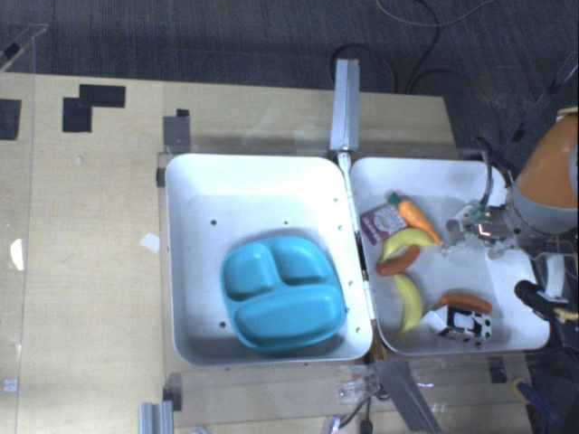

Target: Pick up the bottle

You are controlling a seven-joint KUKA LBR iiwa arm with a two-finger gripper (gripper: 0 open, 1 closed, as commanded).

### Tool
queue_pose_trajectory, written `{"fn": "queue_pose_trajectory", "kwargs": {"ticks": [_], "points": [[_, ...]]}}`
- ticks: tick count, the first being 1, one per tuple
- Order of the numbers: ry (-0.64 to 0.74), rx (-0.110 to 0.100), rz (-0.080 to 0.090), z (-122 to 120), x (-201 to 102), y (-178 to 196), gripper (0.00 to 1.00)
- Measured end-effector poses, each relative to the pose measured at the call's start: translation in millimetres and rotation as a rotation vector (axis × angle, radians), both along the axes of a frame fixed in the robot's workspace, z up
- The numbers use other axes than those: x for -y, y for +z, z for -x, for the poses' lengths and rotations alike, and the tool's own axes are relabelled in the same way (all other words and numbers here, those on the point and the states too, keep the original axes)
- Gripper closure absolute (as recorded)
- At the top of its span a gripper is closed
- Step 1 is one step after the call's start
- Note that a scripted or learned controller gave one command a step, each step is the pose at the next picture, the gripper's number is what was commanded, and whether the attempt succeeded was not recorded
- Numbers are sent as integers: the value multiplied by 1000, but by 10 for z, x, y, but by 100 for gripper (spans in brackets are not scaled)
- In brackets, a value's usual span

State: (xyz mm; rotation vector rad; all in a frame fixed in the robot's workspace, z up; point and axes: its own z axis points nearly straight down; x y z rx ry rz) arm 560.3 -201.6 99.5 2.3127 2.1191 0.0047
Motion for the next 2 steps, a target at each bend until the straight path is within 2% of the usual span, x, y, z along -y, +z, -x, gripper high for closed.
{"fn": "queue_pose_trajectory", "kwargs": {"ticks": [1,2], "points": [[171,1,2,591,-55,1119,0],[164,0,1,717,41,868,0]]}}
